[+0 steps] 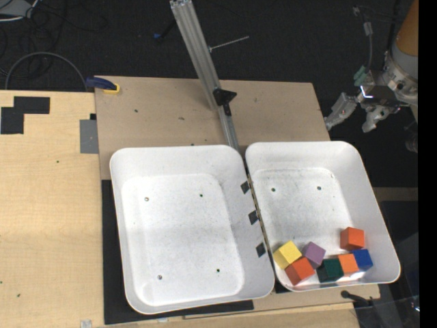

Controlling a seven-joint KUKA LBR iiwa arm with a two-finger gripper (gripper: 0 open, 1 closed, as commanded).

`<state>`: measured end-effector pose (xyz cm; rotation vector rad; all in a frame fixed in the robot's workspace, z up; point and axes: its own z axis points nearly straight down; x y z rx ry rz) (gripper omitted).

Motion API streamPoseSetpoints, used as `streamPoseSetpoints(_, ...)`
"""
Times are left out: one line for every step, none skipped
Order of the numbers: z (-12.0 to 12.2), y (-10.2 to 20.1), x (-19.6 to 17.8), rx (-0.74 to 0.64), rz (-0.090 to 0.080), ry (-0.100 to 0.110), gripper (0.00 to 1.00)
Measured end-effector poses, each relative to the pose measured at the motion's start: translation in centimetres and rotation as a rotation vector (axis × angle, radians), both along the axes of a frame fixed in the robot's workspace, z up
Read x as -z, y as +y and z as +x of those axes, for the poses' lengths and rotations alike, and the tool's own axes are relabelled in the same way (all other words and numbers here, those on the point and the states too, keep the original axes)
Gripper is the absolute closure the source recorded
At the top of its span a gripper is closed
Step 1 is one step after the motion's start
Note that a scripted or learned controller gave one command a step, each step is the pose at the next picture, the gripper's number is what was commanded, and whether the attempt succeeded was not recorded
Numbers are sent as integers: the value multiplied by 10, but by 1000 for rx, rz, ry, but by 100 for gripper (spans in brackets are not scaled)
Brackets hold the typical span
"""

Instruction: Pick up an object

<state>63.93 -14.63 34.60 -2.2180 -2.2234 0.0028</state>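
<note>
Several small coloured cubes lie bunched in the near right corner of the right bin (pixel 355 157): a yellow cube (pixel 287 253), a purple cube (pixel 315 252), a red cube (pixel 299 270), a dark green cube (pixel 330 270), an orange cube (pixel 348 262), a blue cube (pixel 363 258) and another red-orange cube (pixel 352 238). My gripper (pixel 351 120) hangs beyond the bin's far right corner, over the dark floor, well away from the cubes. Its two pale fingers (pixel 339 109) are spread open with nothing between them.
The left bin (pixel 119 162) sits beside the right one, joined by black clips along the shared wall. A slanted aluminium rail (pixel 201 57) runs from the back down to the bins' junction. Wooden bench surface lies behind and to the left.
</note>
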Motion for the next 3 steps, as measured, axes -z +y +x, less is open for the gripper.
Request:
streamPoseSetpoints(17,55,41,-2,3,4,0)
streamPoseSetpoints(-15,32,91,4,1,8,0)
streamPoseSetpoints(-13,31,78,7,1,1,100)
